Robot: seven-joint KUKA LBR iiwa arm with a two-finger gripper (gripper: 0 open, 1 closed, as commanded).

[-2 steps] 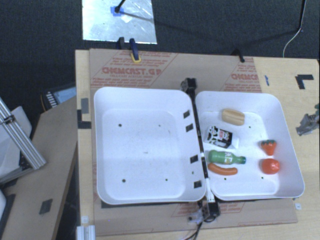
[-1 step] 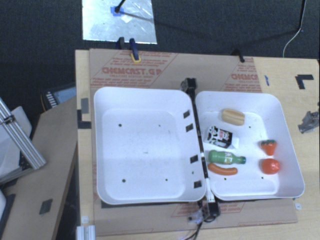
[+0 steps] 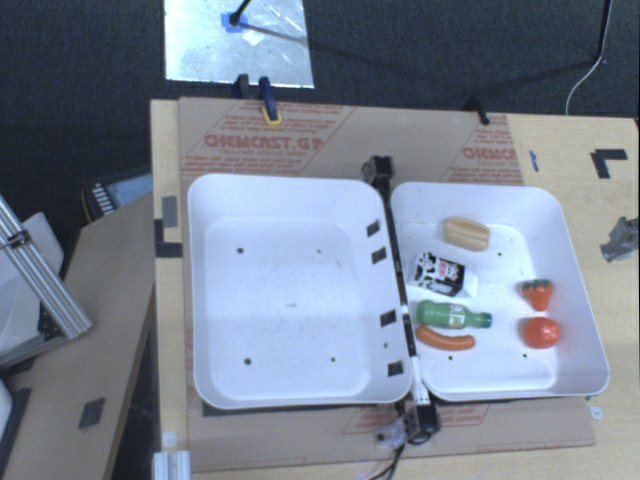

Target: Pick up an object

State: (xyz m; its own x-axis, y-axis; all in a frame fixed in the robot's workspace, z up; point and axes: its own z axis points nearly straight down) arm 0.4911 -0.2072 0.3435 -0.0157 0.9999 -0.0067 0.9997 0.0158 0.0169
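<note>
Two white bins sit side by side on the counter, resting on a brown board printed with red lettering. All the loose things lie in the right bin; the left bin adjoins it along a dark hinged seam.

Near the right bin's far wall lies a tan bread roll. Just in front of it, towards the seam, is a black-and-white packet, tilted a little. Below that a green bottle lies on its side, cap pointing right, and an orange-red sausage lies just beside it, roughly parallel. Well apart from these, towards the bin's right wall, sit a small red fruit with a green top, possibly a strawberry, and a round red tomato just below it. None of these touches the tool.

At the right edge, over the bare counter and outside the right bin, a small grey shape pokes in; it is probably the tool, though too little shows to be sure, and I cannot tell whether it is apart or together.

Beyond the board, a crinkled foil sheet lies on the dark floor, and a blue clamp grips the board's far edge
</note>
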